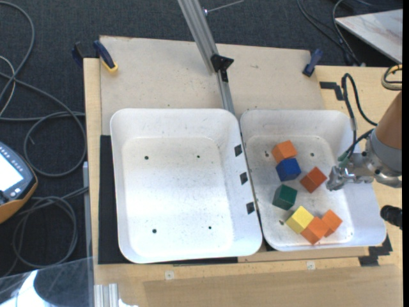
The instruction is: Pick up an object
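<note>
- Nearest the lens, the bench (192, 286) shows its front edge as a pale wooden strip below both bins.
- At 9 o'clock from the bins, a cable (38, 139) loops over dark carpet (45, 43), beside an orange-edged device (13, 178) cut off by the frame.
- A blue clamp (105, 55) grips the bench's far left corner.
- Left bin (118, 171): a shallow white tray with rounded corners, its floor speckled and marked by four dark dots.
- A metal rail (204, 37) slants down from 12 o'clock and ends at the seam between the bins.
- Right bin (255, 171): touches the left bin along its left wall and holds all the blocks.
- Green block (285, 196) sits lowest on the left of the group, at 7 o'clock from the blue block (288, 169).
- An orange block (284, 150) lies just at 12 o'clock of the blue one, touching it.
- Yellow block (299, 219) lies at 5 o'clock from the green one, against two orange blocks (323, 226) near the front wall.
- A red-orange block (312, 179) lies tilted at 3 o'clock from the blue one.
- Gripper (335, 181) sits just at 3 o'clock of that red-orange block, low over the bin's right side; I cannot tell how far apart its fingers are, and no block is visibly held.
- Grey arm (390, 149) enters from 3 o'clock, with a black cable (350, 101) trailing up from it.
</note>
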Robot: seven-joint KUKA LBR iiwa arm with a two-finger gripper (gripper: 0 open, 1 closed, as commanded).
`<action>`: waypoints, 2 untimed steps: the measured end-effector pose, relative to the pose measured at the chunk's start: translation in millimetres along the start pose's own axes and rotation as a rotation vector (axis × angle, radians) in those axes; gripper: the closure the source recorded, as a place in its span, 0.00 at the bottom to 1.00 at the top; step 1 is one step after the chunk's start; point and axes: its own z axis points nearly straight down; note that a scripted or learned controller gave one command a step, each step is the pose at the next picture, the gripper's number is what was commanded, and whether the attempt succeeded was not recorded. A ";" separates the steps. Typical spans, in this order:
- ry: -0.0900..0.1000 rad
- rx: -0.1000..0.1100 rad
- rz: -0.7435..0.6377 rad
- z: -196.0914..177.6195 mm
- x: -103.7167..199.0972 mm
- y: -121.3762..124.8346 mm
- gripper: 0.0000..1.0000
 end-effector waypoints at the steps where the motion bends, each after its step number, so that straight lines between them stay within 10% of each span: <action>1: -0.001 -0.002 0.000 -63.7 -0.5 -0.7 1.00; 2: -0.001 -0.002 -0.001 -115.8 -1.0 1.4 1.00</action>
